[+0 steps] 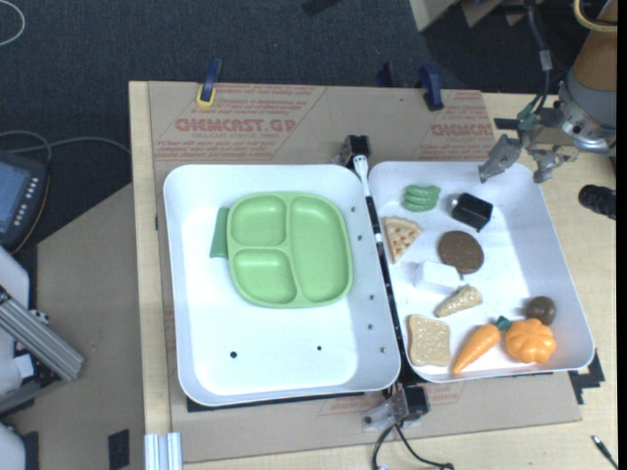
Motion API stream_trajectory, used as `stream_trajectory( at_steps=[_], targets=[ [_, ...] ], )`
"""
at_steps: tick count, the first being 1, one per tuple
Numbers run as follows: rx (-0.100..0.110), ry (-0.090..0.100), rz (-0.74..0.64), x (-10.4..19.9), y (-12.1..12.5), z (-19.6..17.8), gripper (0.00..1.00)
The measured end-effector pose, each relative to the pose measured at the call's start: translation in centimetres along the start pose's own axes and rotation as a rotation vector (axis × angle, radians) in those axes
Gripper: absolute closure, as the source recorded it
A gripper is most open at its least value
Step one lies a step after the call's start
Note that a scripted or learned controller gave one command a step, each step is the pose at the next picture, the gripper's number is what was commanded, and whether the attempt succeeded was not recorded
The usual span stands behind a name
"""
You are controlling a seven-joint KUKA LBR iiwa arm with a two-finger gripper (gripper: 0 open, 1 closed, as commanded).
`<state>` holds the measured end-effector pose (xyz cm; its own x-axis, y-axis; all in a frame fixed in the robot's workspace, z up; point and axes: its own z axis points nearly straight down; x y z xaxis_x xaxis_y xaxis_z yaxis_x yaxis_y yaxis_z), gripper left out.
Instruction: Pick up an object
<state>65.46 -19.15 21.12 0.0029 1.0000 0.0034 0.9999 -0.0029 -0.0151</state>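
Objects fill the right bin (558, 253): a green ridged piece (421, 198) and a black block (471, 210) near its far edge, a pizza slice (400, 236) by the inner wall, a brown disc (459, 251) at the middle, then a white block (435, 273), a pale wedge (458, 302), a bread slice (428, 340), a carrot (476, 347), an orange pumpkin (530, 341) and a small dark ball (540, 309) toward the near edge. The left bin (196, 262) holds a green divided tray (290, 248).

Your gripper (520, 161) hangs above the right bin's far corner, fingers spread wide with nothing between them. The black block looks like your nearest candidate, and it stands apart from its neighbours. You would do well to centre over it, turn the fingers to straddle its narrower sides, and descend straight down before closing. Avoid the crowded near edge, where carrot, pumpkin and bread lie close together and a finger could land on the wrong piece.
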Motion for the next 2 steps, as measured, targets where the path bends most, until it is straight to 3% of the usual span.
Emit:
stream_trajectory(
  at_steps=[1,2],
  targets=[
    [-0.015,-0.003,-0.003,0.0,0.3,-1.0,0.00],
    [-0.009,-0.003,-0.002,-0.9,-0.1,4.2,0.00]
  ],
)
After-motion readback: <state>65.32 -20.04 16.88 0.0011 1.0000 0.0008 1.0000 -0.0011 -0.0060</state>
